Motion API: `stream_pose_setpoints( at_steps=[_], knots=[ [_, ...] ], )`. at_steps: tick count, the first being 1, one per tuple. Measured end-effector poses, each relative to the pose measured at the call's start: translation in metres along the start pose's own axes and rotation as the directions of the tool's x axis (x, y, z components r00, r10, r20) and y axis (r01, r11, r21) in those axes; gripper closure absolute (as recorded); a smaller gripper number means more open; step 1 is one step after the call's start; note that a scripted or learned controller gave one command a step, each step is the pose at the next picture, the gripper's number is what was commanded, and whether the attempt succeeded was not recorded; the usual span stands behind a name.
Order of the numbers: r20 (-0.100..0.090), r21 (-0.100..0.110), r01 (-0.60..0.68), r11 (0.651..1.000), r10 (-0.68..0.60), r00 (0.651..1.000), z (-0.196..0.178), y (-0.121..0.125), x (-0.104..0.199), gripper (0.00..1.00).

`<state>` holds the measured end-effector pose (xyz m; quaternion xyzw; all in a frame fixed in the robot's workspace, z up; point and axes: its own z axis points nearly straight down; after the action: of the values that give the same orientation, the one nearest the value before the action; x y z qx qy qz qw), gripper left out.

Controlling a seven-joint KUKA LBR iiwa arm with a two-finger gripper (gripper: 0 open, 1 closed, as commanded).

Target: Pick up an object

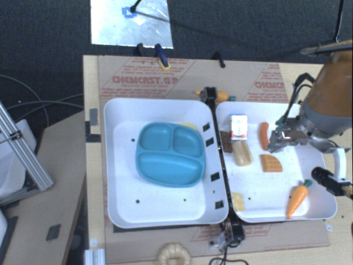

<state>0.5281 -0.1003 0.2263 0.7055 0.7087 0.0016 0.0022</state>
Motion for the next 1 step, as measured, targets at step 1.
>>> stream_pose_setpoints(
  at_steps=[1],
  knots=[
    [-0.002,0.001,0.004,1.0,-0.004,1.0,-0.0099,0.0256,0.0465,1.0]
  ],
)
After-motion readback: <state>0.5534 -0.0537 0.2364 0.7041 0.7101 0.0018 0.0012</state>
